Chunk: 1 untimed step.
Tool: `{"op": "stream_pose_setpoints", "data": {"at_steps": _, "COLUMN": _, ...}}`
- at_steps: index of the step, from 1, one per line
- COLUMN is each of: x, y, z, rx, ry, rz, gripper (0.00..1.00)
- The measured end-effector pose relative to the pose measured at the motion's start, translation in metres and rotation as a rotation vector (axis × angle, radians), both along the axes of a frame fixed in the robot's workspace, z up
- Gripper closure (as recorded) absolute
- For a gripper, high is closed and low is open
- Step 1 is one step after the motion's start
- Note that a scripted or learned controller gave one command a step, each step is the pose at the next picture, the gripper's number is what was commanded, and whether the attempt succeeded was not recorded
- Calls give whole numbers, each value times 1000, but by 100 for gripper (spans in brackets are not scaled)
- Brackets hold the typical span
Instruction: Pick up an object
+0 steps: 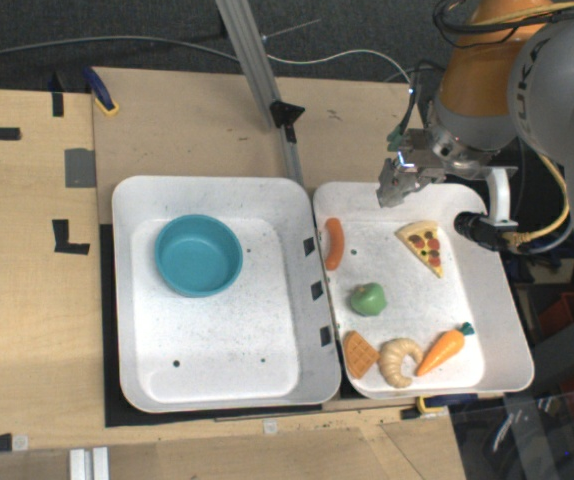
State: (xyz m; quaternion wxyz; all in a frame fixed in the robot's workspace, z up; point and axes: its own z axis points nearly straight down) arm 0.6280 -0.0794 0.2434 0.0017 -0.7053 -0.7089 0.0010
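six toy foods lie loose in the right bin (497, 298), and we count them as the candidates: a sausage (333, 243), a pizza slice (424, 247), a green apple (367, 299), a waffle (359, 353), a croissant (399, 360) and a carrot (439, 351). they are scattered apart, which we judge leaves room for the fingers around most of them, though the waffle, croissant and carrot crowd the near edge. the gripper (399, 180) hangs over the bin's far rim, nearest the pizza slice, with nothing between its fingers that we can see; whether they are open or closed we cannot tell, since they blur into one grey block. the left bin (137, 358) holds a blue bowl (199, 255). the arm's upper part is cut off at the frame's right.
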Motion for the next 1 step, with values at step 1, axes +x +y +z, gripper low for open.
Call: {"op": "stream_pose_setpoints", "data": {"at_steps": 1, "x": -18, "y": 51, "z": 7, "rx": 1, "ry": -1, "rz": 2, "gripper": 100}}
